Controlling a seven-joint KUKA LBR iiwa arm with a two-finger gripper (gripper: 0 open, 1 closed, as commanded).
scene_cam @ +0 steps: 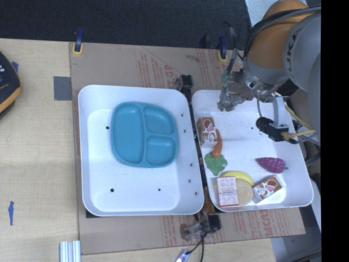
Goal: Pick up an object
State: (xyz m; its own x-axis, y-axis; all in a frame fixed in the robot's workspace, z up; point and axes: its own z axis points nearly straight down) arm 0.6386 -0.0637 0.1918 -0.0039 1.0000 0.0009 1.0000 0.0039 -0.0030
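Jaw opening cannot be determined; the gripper (228, 103) sits over the right bin's (245, 206) far-left corner, with nothing seen held. Small carton (207, 130) and carrot (217, 146) lie along that bin's left wall. Grapes (271, 164) rest near its right edge. Left bin (92, 195) carries a blue plate (144, 134).

A robotics lab — clamped cardboard sheet (136, 59) on a wooden bench (32, 162), two white bins (95, 201).

Bench (38, 162): cardboard sheet (136, 70) w/ 2 white bins (90, 146).
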